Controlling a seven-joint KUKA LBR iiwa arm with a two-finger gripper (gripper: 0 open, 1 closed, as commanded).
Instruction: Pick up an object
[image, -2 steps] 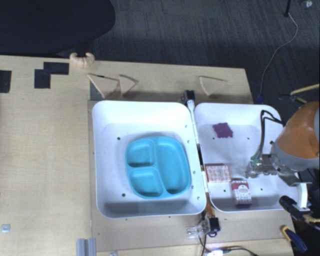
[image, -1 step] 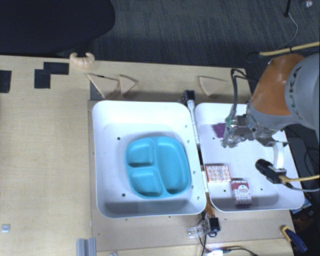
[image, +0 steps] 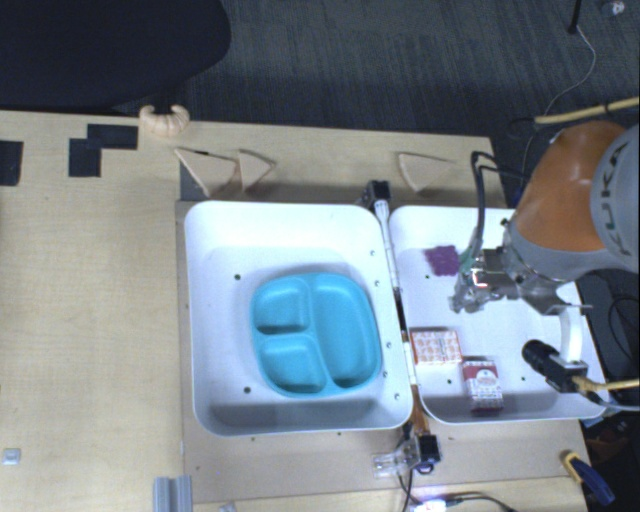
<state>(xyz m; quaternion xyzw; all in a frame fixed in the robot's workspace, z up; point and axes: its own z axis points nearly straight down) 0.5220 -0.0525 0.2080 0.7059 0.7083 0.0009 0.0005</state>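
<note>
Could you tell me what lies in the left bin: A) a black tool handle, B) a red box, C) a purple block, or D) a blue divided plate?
D: the blue divided plate sits in the middle of the left bin.

My bench (image: 90, 330) is light plywood, pale and bare on the left. Dark grey carpet floor (image: 400, 60) runs behind it. A black rounded shape (image: 100, 40) sits at the top left corner. Black cutout marks (image: 95, 150) show near the bench's back edge. Cables (image: 590, 60) trail over the floor top right.
</note>
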